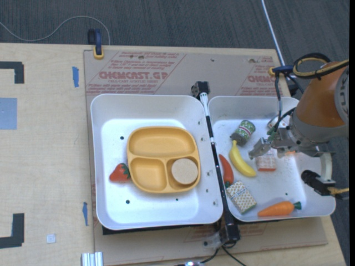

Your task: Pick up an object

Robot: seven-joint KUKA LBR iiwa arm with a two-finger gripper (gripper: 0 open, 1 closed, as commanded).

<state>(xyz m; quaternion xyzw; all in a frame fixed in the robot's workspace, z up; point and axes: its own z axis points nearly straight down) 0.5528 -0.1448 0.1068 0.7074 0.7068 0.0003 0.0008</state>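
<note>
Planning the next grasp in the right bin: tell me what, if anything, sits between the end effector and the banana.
Nothing visible stands between them. The end effector hangs just right of the banana, over a small red-and-white item. The green can lies above that line, and the patterned box below it.

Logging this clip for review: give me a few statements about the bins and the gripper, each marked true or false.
1. The yellow divided plate sits in the left bin. True.
2. The banana lies on the plate. False: it lies in the right bin.
3. The gripper is over the right bin. True.
4. The carrot is in the left bin. False: it lies near the right bin's front edge.
5. A strawberry lies beside the plate. True.
</note>
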